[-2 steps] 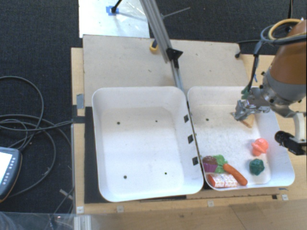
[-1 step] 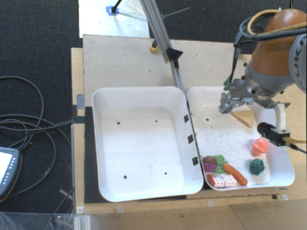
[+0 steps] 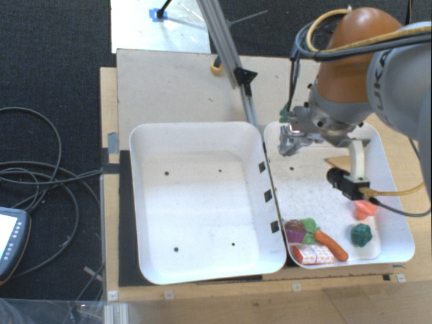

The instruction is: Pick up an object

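Note:
The right bin (image 3: 395, 181) holds several small toys along its near edge. Among them are a purple and green piece (image 3: 298, 230), an orange carrot (image 3: 331, 246) and a red and white box (image 3: 314, 254). A dark green lump (image 3: 361, 235) and a pink piece (image 3: 365, 209) lie towards the bin's right side. My gripper (image 3: 291, 141) hangs over the far left corner of this bin, well away from the toys, and nothing shows in it. A flat tan piece (image 3: 335, 162) lies partly hidden under the wrist.
The left bin (image 3: 145, 181) stands beside the right one, with black clips (image 3: 268, 195) along the shared wall. A grey pole (image 3: 226, 39) slants down from the top to the bins' far edge. Cables (image 3: 47, 174) and a tablet (image 3: 10, 238) lie off the bench at left.

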`<state>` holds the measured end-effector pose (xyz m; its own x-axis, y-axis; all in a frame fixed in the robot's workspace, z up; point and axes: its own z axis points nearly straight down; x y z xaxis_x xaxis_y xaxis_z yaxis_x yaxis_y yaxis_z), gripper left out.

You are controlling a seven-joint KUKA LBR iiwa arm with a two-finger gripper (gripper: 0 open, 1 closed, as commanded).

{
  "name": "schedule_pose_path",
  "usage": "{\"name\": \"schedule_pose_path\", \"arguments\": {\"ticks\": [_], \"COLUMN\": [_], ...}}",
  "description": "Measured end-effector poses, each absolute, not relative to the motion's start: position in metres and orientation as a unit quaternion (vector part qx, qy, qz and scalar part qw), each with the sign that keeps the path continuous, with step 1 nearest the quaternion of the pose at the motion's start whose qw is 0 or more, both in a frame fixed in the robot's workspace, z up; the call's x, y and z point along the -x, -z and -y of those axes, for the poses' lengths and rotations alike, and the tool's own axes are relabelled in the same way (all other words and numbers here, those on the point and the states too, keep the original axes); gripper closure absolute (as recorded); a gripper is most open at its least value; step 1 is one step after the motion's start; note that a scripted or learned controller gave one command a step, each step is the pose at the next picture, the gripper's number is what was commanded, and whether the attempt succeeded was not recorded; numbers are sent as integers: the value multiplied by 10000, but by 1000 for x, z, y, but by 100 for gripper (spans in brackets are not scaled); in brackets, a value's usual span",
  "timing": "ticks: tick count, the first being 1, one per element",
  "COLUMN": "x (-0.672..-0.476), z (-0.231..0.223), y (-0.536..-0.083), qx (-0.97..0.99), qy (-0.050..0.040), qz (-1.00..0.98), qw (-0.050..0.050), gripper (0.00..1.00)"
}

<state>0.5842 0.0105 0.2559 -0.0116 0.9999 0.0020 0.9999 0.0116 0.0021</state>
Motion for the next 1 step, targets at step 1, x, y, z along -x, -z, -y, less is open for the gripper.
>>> {"name": "schedule_pose_path", "arguments": {"ticks": [1], "x": [-608], "z": [-55], "y": [-259], "qx": [-7036], "qy": [-19], "qz": [-7106], "qw": [9], "gripper": [100]}}
